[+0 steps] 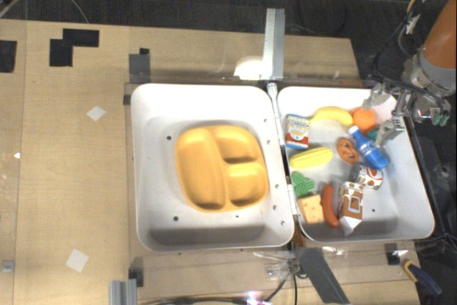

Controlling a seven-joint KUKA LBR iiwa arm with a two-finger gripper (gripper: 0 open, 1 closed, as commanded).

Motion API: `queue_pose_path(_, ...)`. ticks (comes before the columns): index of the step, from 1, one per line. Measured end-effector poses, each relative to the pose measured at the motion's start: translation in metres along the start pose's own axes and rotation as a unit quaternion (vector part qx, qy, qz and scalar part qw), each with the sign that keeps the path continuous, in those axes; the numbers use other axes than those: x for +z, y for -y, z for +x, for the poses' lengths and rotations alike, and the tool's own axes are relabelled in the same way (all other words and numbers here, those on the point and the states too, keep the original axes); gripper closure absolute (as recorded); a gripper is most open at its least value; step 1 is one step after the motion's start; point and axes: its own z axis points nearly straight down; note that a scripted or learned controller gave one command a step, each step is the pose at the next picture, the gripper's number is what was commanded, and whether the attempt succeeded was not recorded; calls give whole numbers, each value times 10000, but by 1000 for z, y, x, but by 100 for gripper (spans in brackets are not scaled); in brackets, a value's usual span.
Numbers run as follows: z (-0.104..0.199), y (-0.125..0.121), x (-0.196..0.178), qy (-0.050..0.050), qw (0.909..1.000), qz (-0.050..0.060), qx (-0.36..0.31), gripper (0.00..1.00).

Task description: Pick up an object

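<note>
Nearest the lens, at the bottom edge, a grey bracket (325, 281) sticks out from the bench just below the seam where the two white bins meet. That seam serves as the landmark. Left of it sits the left bin (153, 175), holding a yellow divided tray (220, 168) with one long compartment and two smaller ones. Right of the seam lies the right bin (414, 214), crowded with toy food. Just beside the seam are a small milk carton (297, 131), a yellow corn cob (312, 158), a green leafy piece (303, 185) and a cracker-coloured cheese block (311, 208). A little farther right of the seam stand a red sausage (329, 205) and a brown-and-white carton (351, 205). Toward the far end, right of the seam, lie a banana (332, 114), an orange ball (364, 118), a blue bottle (370, 152) and a round red piece (347, 148).

At the far right corner of that bin, well away from the seam, the gripper (391, 126) hangs over the orange ball and blue bottle, with the arm's orange band (439, 39) above it. Its metal fingers look slightly parted and nothing can be seen between them, though the detail is too small to be certain.
</note>
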Motion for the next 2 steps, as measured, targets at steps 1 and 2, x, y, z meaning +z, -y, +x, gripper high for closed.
queue_pose_path(1, 0, 0, 0, 0, 10000, 0, 0, 0)
queue_pose_path(2, -2, -111, 80, -24, 9790, -18, 2038, 0)
